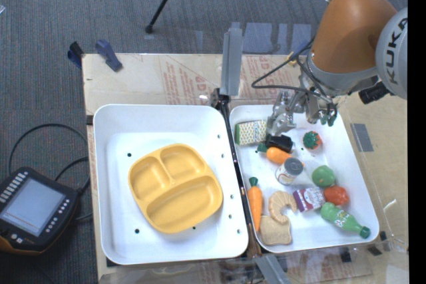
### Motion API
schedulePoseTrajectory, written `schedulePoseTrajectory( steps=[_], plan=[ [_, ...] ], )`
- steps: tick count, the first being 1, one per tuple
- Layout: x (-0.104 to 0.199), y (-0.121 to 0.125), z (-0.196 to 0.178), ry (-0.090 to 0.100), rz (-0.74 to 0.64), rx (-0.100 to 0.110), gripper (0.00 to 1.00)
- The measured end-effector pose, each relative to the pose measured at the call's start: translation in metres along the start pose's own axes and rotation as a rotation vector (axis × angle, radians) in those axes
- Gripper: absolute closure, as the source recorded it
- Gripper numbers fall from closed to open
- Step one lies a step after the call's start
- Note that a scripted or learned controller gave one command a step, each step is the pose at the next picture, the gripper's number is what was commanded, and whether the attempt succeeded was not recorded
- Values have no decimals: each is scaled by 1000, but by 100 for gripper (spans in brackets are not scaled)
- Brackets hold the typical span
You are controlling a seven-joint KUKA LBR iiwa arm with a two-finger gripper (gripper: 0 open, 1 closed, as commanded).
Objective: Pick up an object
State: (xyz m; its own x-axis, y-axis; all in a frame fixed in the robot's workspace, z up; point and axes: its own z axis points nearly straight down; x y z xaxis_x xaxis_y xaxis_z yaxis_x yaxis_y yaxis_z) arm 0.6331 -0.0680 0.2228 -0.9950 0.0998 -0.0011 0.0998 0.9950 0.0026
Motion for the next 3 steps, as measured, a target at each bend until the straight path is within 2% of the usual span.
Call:
schedulePoseTrajectory(
  steps=[1,2,3],
  plan=[
    [46,-11,-35,-1,19,1,100],
    [46,-11,-32,3,20,0,0],
    [4,-48,137,4,-71,0,0]
  ],
)
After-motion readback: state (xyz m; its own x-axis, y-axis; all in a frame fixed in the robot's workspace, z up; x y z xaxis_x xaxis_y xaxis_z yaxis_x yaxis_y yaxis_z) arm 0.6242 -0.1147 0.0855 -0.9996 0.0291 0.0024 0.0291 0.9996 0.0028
